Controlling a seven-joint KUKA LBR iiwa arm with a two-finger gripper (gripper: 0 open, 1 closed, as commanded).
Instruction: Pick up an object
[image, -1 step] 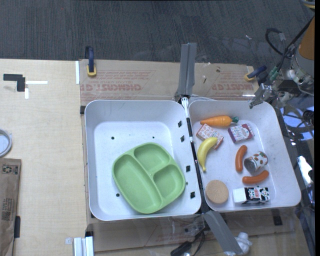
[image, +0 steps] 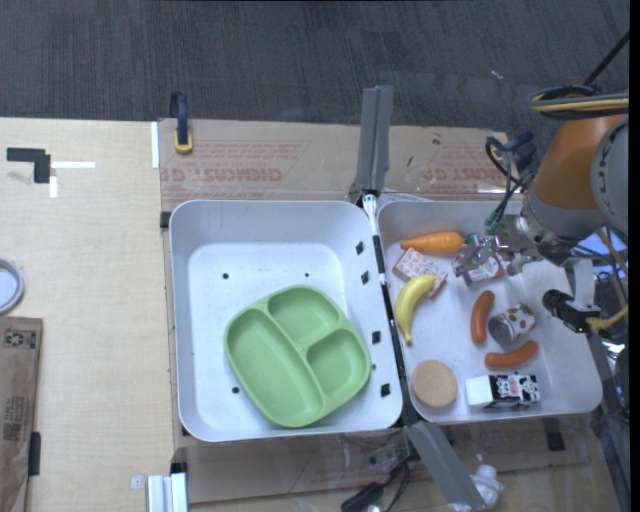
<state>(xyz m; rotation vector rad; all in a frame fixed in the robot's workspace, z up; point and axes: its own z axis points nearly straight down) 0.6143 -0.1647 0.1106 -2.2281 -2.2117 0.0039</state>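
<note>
Gripper (image: 484, 262) sits low in the right bin (image: 570, 405), near its top edge; can't tell its state. Carrot (image: 433, 241) lies just at its 10 o'clock, sausage (image: 482, 315) at 6, banana (image: 412, 302) toward 8.

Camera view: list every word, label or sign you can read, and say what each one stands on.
"CHEMCAT" or close to it, red print seen upside down, on the cardboard behind the left bin; the first letters are unclear.
Recycling sign on the brown bag at the left edge; its small print is too blurred to read.
Print on the red-and-white packet, the cow-pattern carton and the can: too small to read.
</note>
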